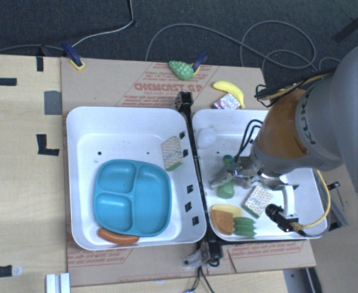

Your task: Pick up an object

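Note:
My gripper (227,174) is low in the right bin (300,234), near its left-centre, with the grey arm and its orange band (280,130) above it. A small green object (226,190) lies right below the gripper tip, touching or nearly touching it. A white-and-green checkered packet (258,200) lies just to the right of that. At the bin's front sit a yellow-orange piece (224,218) and a dark green piece (244,226). Nothing is visibly held.
The left bin (81,127) holds a blue divided plate (132,197), an orange sausage (118,237) at the front and a checkered sponge (172,153) by the divider. Behind the bins lie a banana (229,91), a green toy (182,69) and a small packet (228,104).

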